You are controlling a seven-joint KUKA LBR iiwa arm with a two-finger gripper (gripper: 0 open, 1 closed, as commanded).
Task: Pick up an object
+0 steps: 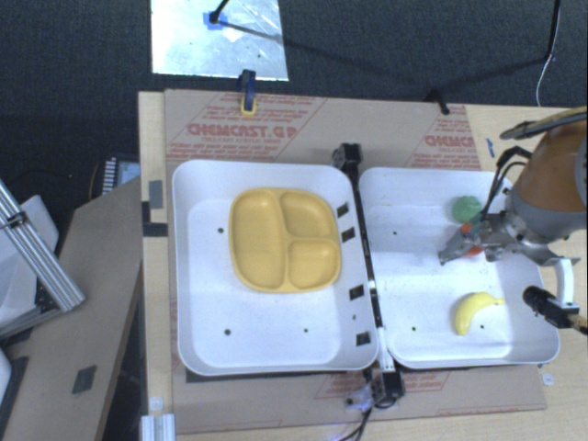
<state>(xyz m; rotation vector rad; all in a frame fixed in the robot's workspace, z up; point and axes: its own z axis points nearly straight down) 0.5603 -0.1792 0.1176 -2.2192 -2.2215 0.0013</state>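
banana (475, 310) in right bin (413, 274), long axis slanting up-right

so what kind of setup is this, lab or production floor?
Likely a robotics lab bench for grasping trials. Two white bins sit side by side on a cardboard sheet, holding toy-like items: a yellow divided plate and a banana. The arm's hand reaches into the right bin.

We see two white bins (197, 338), a pale yellow divided plate (283, 239), a bright yellow banana (473, 311), a green object (467, 209), brown board with red lettering (241, 129), a grey arm with orange band (551, 177), dark speckled floor (73, 62).
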